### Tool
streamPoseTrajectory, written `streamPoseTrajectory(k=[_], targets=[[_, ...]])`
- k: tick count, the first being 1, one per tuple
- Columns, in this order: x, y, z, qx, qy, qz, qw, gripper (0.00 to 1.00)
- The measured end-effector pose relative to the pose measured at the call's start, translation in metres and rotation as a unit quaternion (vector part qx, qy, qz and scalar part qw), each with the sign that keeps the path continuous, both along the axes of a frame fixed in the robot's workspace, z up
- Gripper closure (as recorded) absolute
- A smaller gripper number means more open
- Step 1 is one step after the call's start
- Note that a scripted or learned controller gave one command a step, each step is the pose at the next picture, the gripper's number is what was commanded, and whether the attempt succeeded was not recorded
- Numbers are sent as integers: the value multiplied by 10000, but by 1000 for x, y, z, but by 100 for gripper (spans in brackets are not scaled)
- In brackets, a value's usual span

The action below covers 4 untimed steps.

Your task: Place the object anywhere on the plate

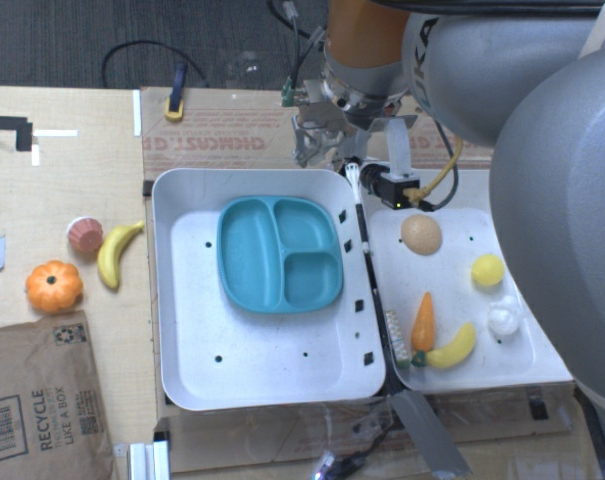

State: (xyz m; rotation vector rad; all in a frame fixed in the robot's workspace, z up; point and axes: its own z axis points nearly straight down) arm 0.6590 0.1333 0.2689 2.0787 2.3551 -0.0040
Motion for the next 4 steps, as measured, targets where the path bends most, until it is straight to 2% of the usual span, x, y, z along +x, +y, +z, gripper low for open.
streamPoseTrajectory(k=[1, 2, 3, 4], targets=[[-73, -22, -53, -1, 14, 155, 9999, 100], [-28, -45, -78, 1, -1, 812, 9967, 100], [-5, 29, -29, 3, -9, 2285, 9735, 100], [-117, -27, -49, 6, 6, 2166, 9763, 100]])
